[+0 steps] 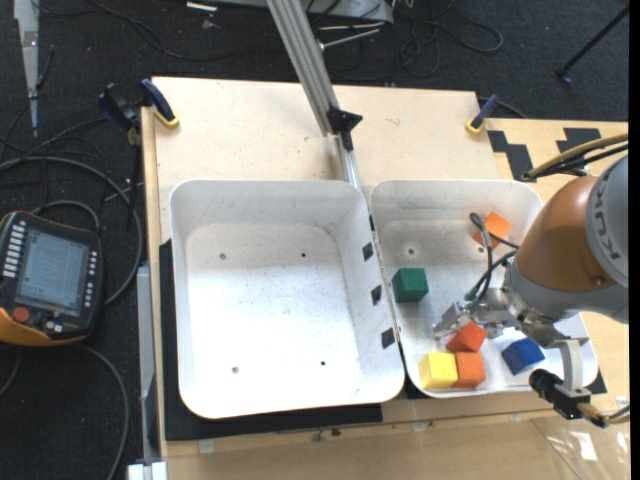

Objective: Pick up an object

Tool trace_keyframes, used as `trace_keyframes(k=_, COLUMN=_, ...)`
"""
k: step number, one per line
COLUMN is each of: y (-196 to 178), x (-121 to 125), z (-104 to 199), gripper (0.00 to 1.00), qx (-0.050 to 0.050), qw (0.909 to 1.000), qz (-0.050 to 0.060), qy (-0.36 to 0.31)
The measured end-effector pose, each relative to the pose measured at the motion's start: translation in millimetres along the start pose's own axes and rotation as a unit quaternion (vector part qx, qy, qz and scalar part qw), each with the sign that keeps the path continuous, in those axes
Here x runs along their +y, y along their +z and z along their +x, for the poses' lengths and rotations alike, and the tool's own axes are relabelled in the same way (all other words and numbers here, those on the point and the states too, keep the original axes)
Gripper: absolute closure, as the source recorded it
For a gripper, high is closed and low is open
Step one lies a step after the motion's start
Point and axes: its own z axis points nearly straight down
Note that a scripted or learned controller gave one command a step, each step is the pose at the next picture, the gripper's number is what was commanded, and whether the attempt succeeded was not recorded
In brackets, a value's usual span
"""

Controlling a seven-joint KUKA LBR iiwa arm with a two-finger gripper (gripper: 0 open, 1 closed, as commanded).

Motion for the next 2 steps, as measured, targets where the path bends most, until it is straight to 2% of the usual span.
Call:
trace_keyframes(k=1, y=-11.0, x=1.3, z=-0.1, gripper=1.0, qx=-0.001, qw=1.0, qz=-0.002, qy=0.0)
trace_keyframes(k=2, y=-10.3, x=0.8, z=0.0, gripper=0.0, qx=0.0, qw=1.0, qz=-0.001, qy=0.0)
